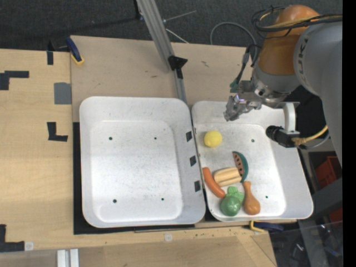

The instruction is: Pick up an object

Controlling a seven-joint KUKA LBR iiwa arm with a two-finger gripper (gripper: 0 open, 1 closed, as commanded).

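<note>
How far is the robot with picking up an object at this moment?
Nothing looks picked up yet. The toy foods, among them the yellow ball, the bread roll and the green vegetable, all lie in the right bin. In hand: the end effector hangs near that bin's far edge, above the ball. Left: descend, grasp one item, lift it.

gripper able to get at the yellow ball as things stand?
Probably yes. The gripper sits over the right bin's far edge, and the yellow ball lies just nearer the camera, apart from the other toys, with bare bin floor around it.
</note>
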